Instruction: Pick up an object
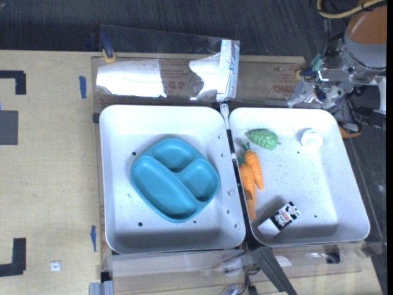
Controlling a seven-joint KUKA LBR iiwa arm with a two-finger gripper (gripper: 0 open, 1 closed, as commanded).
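The arm (368, 29) reaches in above the far right corner of the right bin (319, 165), its orange band uppermost and the grey wrist below it. The gripper (316, 91) hangs just beyond that bin's far rim, outside the bin, tilted down toward it, with nothing visibly between it.

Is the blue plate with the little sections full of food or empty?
Empty. The blue plate lies in the left bin, and all three of its sections show bare blue. The toy carrot lies in the right bin.
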